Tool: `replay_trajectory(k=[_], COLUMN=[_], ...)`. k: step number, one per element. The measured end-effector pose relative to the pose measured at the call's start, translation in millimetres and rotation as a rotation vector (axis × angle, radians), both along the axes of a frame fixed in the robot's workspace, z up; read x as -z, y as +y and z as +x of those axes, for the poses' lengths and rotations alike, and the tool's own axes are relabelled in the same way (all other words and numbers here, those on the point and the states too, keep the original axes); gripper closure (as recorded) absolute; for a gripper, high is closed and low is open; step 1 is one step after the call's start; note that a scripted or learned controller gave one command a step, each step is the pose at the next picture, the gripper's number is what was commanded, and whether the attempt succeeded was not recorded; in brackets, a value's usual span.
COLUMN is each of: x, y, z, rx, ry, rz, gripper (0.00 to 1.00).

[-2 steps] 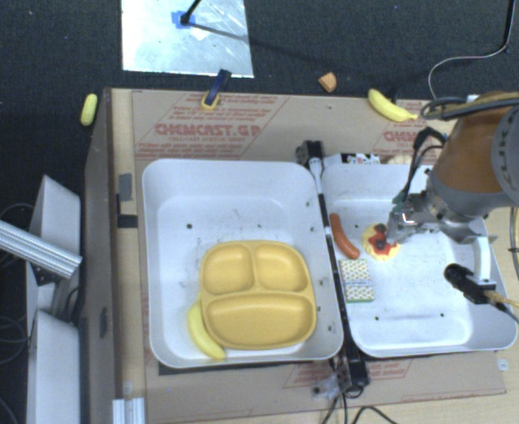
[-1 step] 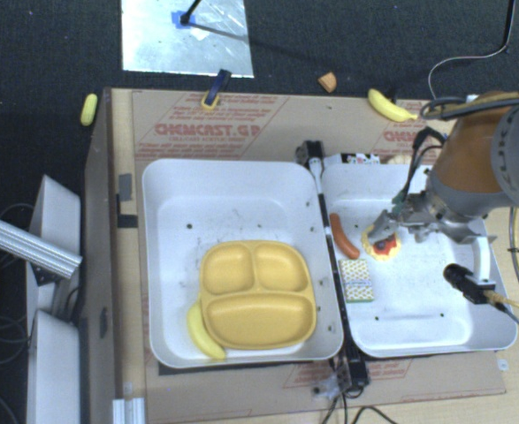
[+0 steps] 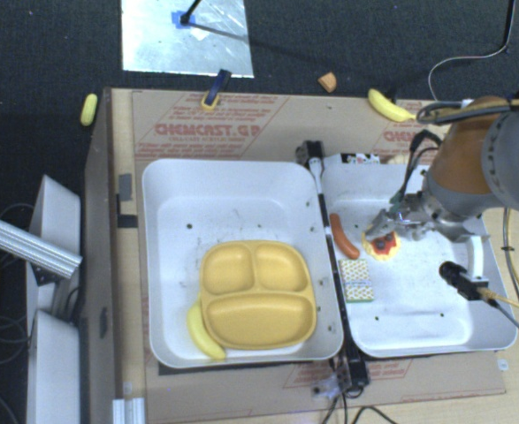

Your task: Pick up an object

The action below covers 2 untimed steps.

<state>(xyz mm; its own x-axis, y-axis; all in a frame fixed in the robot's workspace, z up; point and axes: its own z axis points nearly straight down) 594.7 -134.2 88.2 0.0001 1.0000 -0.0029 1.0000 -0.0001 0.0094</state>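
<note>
My gripper (image 3: 388,229) is low over the upper middle of the right bin (image 3: 436,329). Directly beneath it, touching or nearly touching, lies a small orange and yellow toy (image 3: 384,248). A red sausage (image 3: 345,237) rests slantwise just to the left, near the bin's left wall. Below the sausage sits a small checkered block (image 3: 357,281). The view does not show whether anything is gripped.
The left bin (image 3: 175,193) holds a yellow divided plate (image 3: 257,291) with a yellow banana (image 3: 202,334) at its lower left edge. Outside the bins, another banana (image 3: 390,106), an orange bit (image 3: 328,81) and a yellow piece (image 3: 88,109) lie on the bench.
</note>
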Motion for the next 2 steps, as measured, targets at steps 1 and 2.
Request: replay_trajectory(k=[1,2], x=[-12.5,-12.4], y=[1.6,1.7], z=[2.3,2.1], rx=[-0.003,-0.003], ry=[-0.007,-0.006], rz=[0.001,0.002], gripper=[1.00,0.00])
